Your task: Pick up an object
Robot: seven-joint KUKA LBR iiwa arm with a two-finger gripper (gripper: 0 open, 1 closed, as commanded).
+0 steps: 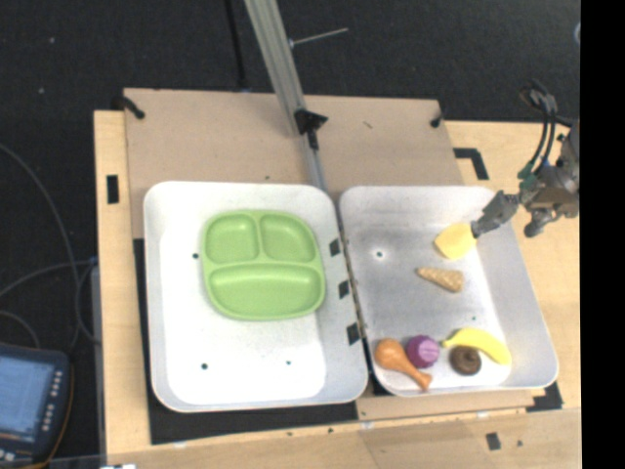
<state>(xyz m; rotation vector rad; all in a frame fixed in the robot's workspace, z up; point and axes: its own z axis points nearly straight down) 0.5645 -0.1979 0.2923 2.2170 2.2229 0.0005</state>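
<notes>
Grey gripper (513, 221) at the right bin's (518, 301) upper right corner, low over the rim. Fingers spread apart, open, with nothing between them. Left fingertip (485, 225) pointing down-left, touching the yellow block (454, 240) or just short of it; hard to tell from this slant.

Block just beside the gripper, on its lower left, flat on the bin floor. Tan cone (441, 278) a little farther the same way, below the block, lying on its side and apart from it.

Well below the gripper, along the bin's near edge, a row of four: banana (482, 342) closest in line under the hand, brown ring (466, 361) touching the banana's underside, purple ball (422, 350) next to the left, orange drumstick (400, 359) last, against the ball.

Far to the gripper's left, the left bin (171, 360) with a green plate (264, 265) of three compartments in its upper half. Metal pole (278, 57) slanting up from the seam between the two bins, up and left of the hand. Grey tablet (29, 399) at the lower left corner, farthest from the hand, off the bench.
</notes>
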